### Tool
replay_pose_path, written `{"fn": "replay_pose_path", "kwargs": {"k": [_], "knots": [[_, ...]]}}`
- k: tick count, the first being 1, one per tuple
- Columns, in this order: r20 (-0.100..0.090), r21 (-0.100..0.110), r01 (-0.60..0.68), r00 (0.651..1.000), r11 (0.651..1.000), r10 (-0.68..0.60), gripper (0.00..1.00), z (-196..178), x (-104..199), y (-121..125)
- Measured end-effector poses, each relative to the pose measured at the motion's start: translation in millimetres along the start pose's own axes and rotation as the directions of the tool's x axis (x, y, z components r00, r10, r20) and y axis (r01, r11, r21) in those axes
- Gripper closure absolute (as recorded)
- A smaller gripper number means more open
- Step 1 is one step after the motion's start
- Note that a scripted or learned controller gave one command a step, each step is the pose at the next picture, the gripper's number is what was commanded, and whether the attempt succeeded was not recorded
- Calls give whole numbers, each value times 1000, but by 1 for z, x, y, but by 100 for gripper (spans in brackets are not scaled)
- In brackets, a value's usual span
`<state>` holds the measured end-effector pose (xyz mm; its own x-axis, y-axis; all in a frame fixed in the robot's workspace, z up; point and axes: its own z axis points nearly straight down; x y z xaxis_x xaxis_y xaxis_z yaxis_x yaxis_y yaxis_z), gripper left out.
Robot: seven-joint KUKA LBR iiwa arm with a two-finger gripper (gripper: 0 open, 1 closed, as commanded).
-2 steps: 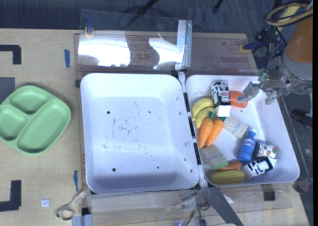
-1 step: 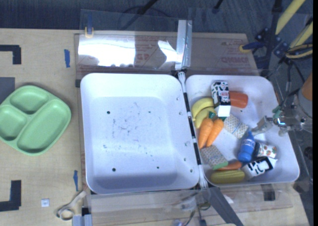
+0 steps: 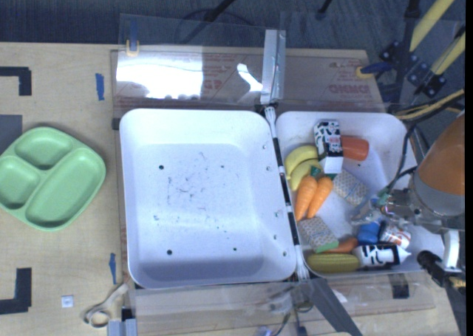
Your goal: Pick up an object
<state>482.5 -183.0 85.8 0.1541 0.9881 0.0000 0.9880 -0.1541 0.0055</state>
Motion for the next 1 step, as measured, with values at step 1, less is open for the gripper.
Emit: {"fn": "replay_pose_path", "kwargs": {"k": [1], "knots": [[0, 11, -83, 997, 996, 83, 0, -81, 40, 12]]}}
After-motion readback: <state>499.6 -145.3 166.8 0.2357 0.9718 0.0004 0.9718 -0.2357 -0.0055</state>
